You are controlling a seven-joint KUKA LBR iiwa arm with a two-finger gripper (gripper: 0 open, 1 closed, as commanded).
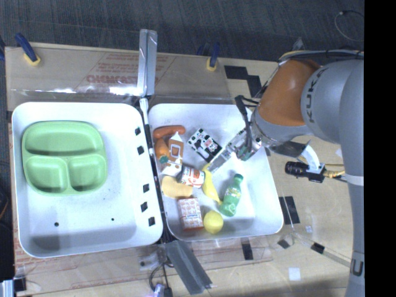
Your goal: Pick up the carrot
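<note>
The carrot, a short orange piece, lies at the left wall of the right bin, partly behind a small milk-carton toy. My gripper reaches down and to the left from the orange-banded wrist over the middle of that bin. It hangs just right of a black-and-white patterned box and above a yellow banana. It is about a hand's width to the right of the carrot and apart from it. I see nothing held in it.
Around the carrot lie a reddish sausage, a white-and-red pack, a yellow-orange item, a red box, a lemon and a green bottle. The left bin holds a green divided tray.
</note>
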